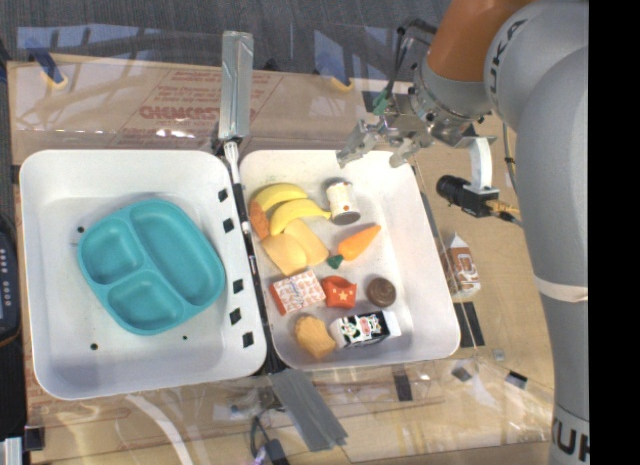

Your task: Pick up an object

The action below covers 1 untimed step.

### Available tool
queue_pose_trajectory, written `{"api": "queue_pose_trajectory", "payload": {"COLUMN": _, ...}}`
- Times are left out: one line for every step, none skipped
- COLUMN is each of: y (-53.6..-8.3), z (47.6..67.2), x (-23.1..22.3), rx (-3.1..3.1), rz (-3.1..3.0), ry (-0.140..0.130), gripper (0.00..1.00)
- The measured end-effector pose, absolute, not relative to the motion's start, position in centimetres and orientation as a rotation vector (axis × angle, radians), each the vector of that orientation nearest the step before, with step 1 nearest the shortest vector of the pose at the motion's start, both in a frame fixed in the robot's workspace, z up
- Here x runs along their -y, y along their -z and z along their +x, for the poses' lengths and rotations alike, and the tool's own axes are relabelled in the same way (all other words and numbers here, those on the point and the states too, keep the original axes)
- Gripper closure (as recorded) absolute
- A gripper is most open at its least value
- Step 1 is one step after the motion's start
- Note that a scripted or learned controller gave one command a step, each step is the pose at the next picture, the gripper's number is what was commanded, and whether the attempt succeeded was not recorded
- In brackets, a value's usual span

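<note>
- The right bin point(425, 243) holds a cluster of toy foods, any of which could be the pick; all lie on the bin floor, none lifted.
- Two bananas point(283, 205) lie at the upper left of the cluster, one curved over the other.
- A small white can point(341, 200) sits just right of the bananas, tipped on its side.
- A carrot point(358, 242) lies below the can, its tip pointing up and right.
- A pale yellow piece point(293, 249) rests below the bananas, touching them.
- A red-and-white packet point(297, 293) and a small red carton point(339, 292) lie side by side in the middle.
- A brown round piece point(381, 291) sits right of the red carton.
- A tan nugget point(313, 335) and a black-and-white milk carton point(364, 328) lie nearest the bin's front edge.
- The hand point(378, 151) hovers over the right bin's back rim, above and apart from the can; its fingers point(352, 152) are spread, with nothing between them.
- The grey arm point(545, 103) with its orange band comes in from the right.
- The left bin point(50, 253) holds a teal divided tray point(150, 265).
- Both bins rest on the tabletop point(500, 353) under clear sheeting.
</note>
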State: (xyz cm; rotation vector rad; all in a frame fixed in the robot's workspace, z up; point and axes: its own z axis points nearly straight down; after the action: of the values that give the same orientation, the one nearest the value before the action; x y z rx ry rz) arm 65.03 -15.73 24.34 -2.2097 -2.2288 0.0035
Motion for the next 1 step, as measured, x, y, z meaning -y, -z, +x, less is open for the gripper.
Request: {"api": "queue_pose_trajectory", "payload": {"y": -9.12, "z": 65.69, "x": 18.45, "rx": 2.207, "rz": -2.234, "ry": -0.004, "gripper": 0.00}}
